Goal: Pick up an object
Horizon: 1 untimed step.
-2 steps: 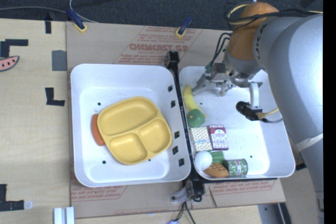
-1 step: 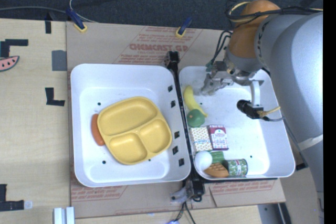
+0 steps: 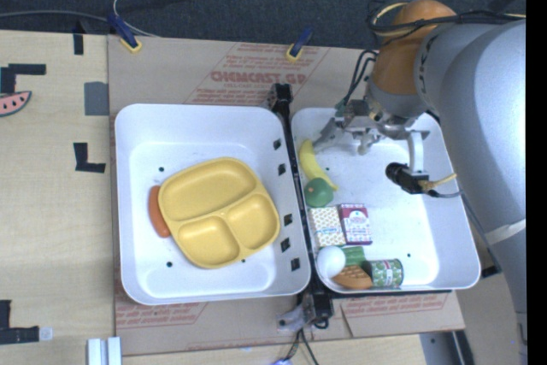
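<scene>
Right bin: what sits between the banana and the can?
In the camera view, between the banana and the can lie a green ball and two small cartons.

The gripper hung over the far left corner of the right bin, just beyond a banana. Near that lay a green ball, two small cartons, a white egg and a green can. A yellow divided tray filled the left bin.
</scene>
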Motion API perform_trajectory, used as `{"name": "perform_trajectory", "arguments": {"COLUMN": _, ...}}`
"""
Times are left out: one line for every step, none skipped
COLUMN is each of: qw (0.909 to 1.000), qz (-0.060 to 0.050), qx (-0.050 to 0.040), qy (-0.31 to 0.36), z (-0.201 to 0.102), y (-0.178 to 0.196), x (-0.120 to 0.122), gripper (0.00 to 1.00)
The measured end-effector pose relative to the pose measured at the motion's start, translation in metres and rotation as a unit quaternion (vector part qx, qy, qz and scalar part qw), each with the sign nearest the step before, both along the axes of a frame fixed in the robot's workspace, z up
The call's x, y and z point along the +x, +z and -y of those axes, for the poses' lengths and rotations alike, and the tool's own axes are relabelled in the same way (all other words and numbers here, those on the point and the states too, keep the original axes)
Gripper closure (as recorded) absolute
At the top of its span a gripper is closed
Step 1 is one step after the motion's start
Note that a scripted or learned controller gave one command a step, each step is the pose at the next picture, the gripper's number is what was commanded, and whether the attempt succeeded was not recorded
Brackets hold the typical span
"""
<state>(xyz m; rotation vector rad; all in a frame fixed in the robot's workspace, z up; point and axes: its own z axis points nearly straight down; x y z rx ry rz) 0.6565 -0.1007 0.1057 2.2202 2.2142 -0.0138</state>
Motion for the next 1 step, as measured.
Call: {"name": "perform_trajectory", "arguments": {"qw": 1.0000, "qz": 0.000, "qx": 0.0003, "qy": 0.000, "z": -0.0003, "y": 0.0094, "x": 0.0000, "gripper": 1.00}}
